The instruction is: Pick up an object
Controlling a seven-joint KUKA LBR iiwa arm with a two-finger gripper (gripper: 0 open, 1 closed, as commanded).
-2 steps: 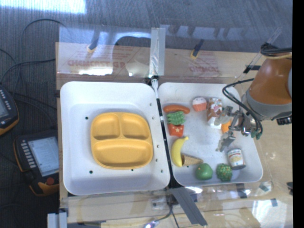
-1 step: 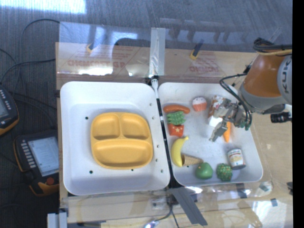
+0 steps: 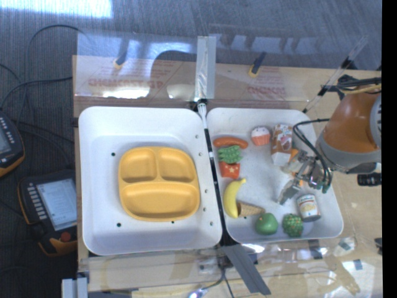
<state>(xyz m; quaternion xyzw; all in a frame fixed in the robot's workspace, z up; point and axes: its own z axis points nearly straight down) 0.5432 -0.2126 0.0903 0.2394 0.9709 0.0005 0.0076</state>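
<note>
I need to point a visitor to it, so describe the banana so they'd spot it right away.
Look at the right-hand white bin, the one crowded with toy food. Along its left wall, below the strawberry, lies the banana, curved, with a cone-shaped piece at its lower end. It is the one long yellow thing in that bin.

2 white bins (image 3: pixel 93 185), 1 yellow divided plate (image 3: pixel 159 183), 1 banana (image 3: pixel 231 197), 1 carrot (image 3: pixel 230 143), 1 strawberry (image 3: pixel 230 162), 1 green apple (image 3: pixel 267 223), 1 broccoli (image 3: pixel 293 225), 1 can (image 3: pixel 307 207).
</note>
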